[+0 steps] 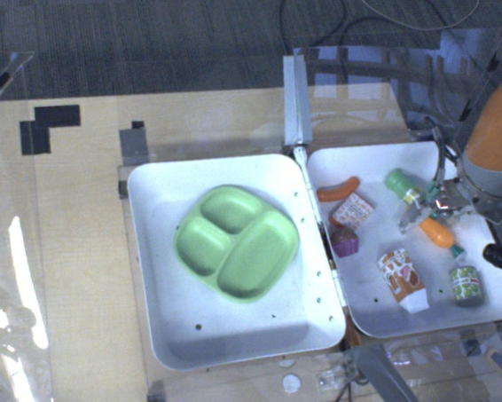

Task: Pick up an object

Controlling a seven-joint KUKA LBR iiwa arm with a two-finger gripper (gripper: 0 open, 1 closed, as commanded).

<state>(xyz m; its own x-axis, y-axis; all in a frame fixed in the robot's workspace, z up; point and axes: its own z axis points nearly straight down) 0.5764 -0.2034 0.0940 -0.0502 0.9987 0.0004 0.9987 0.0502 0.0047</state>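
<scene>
Nearest the camera, the wooden bench (64, 287) runs along the lower edge, with glare on a clear panel at 9 o'clock. Dark carpet (126, 30) with loose black cables (339, 17) fills the 12 o'clock band.

The left bin (172, 338) holds a green divided plate (237, 242) at its centre. The right bin (369, 308) holds a sausage (337, 188) at its 11 o'clock, a small packet (352, 210) and purple piece (345, 244) just below, a juice carton (404, 279) at 6 o'clock, a green can (465, 282) at 5 o'clock, a green bottle (401, 184) at 12 o'clock, and an orange carrot-like item (436, 233) near 3 o'clock.

The gripper (426, 210) hangs just above the carrot-like item; whether it is spread or clamped cannot be told.
</scene>
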